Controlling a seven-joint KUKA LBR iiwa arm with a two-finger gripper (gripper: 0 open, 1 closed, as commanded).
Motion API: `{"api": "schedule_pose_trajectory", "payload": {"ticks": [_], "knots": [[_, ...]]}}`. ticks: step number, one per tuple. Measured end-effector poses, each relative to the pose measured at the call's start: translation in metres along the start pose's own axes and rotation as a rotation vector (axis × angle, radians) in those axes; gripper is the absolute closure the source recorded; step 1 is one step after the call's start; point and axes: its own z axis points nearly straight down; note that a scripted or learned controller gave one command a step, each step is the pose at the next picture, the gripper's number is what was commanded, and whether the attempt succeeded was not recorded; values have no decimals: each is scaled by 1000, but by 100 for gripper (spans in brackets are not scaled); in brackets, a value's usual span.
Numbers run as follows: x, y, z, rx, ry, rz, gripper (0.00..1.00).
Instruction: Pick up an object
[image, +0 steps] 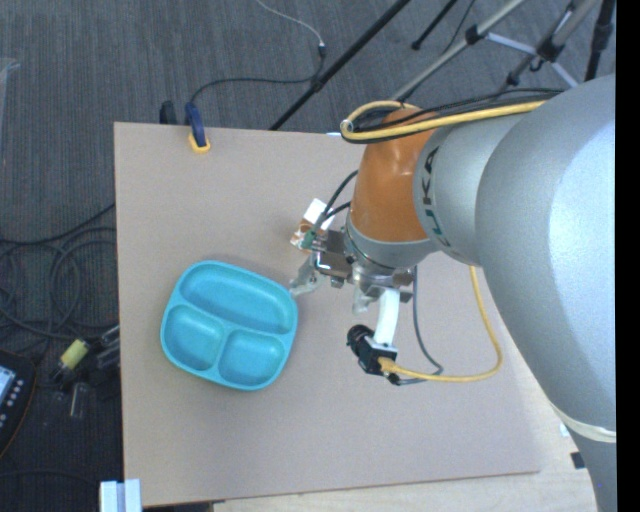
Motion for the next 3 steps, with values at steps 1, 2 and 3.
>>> {"api": "schedule_pose_trajectory", "payload": {"ticks": [1, 2, 3], "knots": [[-20, 90, 0, -2, -2, 65, 0], [58, 40, 94, 0, -1, 232, 0], [88, 78, 99, -4, -2, -136, 0]]}}
